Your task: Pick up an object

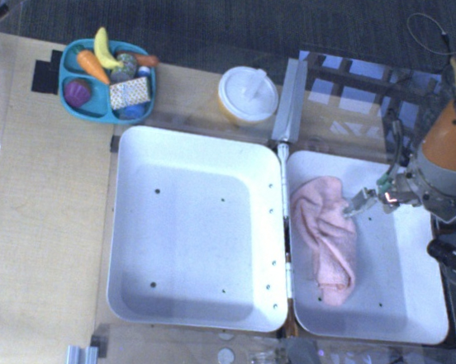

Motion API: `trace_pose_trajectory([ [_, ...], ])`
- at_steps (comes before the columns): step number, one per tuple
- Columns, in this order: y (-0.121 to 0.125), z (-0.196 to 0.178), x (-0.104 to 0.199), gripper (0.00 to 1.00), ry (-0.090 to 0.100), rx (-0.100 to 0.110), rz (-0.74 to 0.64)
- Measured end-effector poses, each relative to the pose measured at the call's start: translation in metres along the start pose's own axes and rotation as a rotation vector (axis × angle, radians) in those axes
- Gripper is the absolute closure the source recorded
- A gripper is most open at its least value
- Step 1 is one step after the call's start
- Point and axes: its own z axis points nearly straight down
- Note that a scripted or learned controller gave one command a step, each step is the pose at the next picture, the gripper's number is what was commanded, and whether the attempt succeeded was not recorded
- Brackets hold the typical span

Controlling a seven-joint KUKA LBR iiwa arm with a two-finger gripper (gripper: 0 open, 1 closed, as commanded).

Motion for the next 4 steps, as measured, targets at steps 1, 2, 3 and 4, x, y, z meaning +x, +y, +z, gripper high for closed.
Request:
trace_pose_trajectory([
  [1,-0.020,0.071,0.055,0.00,-0.001,-0.004,-0.021],
  [2,-0.102,0.072,0.045,0.00,-0.009,-0.018,-0.034],
  [3,-0.061,0.061,0.049,0.00,0.002,0.002,-0.006],
  [4,-0.008,0.074,0.025,0.00,-0.004,-0.013,0.211],
])
